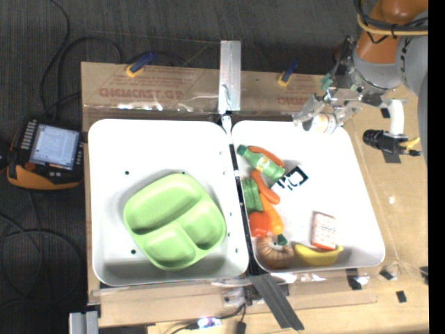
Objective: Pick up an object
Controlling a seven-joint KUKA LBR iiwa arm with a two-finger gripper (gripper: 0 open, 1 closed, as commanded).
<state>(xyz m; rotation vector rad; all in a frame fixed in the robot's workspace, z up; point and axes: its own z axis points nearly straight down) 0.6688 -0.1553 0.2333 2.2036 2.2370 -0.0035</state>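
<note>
My gripper (322,117) hangs over the back edge of the right bin (348,186), near its far right corner. A small pale, cream-coloured object (321,123) sits between its fingers, lifted off the bin floor. Below it in the right bin lie a green bottle (263,163), orange carrot-like pieces (266,188), a small black-and-white piece (295,178), a red-and-white box (323,229), a banana (318,255) and a brown round item (274,253).
The left bin (111,152) holds a green divided plate (175,218). An upright metal post (230,75) stands behind the wall between the bins. A handheld pendant (49,152) lies off the bench at the left.
</note>
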